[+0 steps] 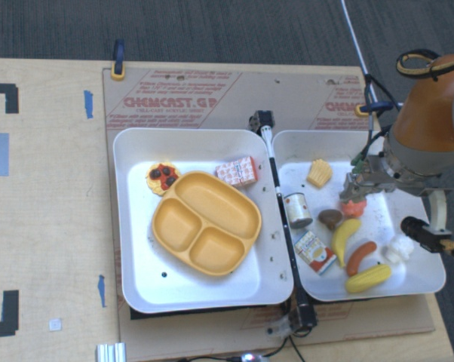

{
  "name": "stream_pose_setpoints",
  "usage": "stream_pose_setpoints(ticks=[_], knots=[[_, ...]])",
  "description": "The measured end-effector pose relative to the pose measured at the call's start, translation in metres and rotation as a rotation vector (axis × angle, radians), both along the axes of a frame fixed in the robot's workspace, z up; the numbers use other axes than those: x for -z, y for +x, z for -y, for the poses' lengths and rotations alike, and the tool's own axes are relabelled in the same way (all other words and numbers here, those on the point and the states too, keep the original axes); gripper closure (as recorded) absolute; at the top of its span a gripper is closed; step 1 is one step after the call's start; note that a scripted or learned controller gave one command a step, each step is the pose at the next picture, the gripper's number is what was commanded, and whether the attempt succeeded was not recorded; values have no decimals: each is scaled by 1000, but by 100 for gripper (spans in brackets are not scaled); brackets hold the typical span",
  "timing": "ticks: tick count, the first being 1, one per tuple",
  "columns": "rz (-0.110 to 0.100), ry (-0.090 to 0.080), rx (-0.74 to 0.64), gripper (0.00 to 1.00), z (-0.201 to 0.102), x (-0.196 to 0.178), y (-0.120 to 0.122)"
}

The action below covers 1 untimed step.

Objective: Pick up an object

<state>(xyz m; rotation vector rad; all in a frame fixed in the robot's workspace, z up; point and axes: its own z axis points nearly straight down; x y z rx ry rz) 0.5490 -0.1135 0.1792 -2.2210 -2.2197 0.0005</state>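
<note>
Looking down at a slant on a wooden bench, I see two shallow white bins side by side on a sheet of printed board. The left bin [129, 202] holds a yellow-orange divided plate [206, 223] with three compartments. Just beside the plate's upper left rim lies a small round tart with dark berries [162, 176], and near its upper right rim rests a small red-and-white carton [237, 171].

The right bin [430, 277] holds most of the small things. A pale yellow wedge of cheese [320, 173] sits near its top left. A small tin can [297, 210] lies against the bin's left wall, and below it a little printed carton [314, 250]. A brown rounded piece [330, 219] sits just beside the top of a banana [345, 237]. To the banana's right lies a red sausage [360, 256], with a yellow corn cob [368, 278] touching below it. A white lump [399, 249] rests near the right.

The grey and orange arm [430, 119] reaches in from the right, over the right bin. Its gripper [358, 194] hangs low above a small red-orange object [353, 207], just above the banana. I cannot tell how the pincer is set or whether anything is in its grasp.
</note>
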Motion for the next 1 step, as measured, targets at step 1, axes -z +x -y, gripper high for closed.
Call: stream_pose_setpoints(ticks=[1], knots=[[0,0,0,0,0,0,0]])
